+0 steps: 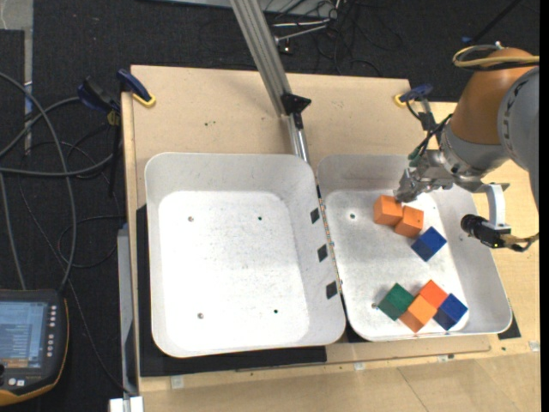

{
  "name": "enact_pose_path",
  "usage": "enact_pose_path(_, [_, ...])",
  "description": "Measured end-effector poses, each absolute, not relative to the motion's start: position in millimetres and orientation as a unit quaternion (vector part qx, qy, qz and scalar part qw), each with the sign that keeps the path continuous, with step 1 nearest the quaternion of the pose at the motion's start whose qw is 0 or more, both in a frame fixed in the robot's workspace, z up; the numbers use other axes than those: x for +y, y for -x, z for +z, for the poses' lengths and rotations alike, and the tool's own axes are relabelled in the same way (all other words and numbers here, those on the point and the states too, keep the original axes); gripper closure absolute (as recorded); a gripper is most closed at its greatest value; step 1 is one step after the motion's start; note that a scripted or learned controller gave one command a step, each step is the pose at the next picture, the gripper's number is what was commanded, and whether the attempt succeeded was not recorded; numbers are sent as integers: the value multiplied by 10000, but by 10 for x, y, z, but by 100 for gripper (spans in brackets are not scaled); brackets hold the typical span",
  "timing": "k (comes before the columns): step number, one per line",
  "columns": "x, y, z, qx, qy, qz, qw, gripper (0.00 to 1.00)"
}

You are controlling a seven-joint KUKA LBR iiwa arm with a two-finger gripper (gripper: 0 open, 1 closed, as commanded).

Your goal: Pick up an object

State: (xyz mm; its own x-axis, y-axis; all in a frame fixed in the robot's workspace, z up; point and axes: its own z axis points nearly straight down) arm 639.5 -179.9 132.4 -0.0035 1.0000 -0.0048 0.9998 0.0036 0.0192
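Left bin (171,256): shallow white speckled plastic, rounded corners. Right bin (360,316): green cube (396,301), matte orange blocks (398,214), blue cubes (429,243). Gripper (412,187), grey metal, just above far orange blocks; finger state: cannot tell.

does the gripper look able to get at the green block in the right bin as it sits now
Probably, but awkwardly. The green block is open from above, yet an orange block sits right against its right side. The gripper is over the upper orange blocks.
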Motion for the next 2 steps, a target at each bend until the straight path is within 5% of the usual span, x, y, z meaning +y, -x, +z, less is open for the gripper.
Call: enact_pose_path(2, [-1874, -6434, 2333, 7081, -7061, 19, 39, 100])
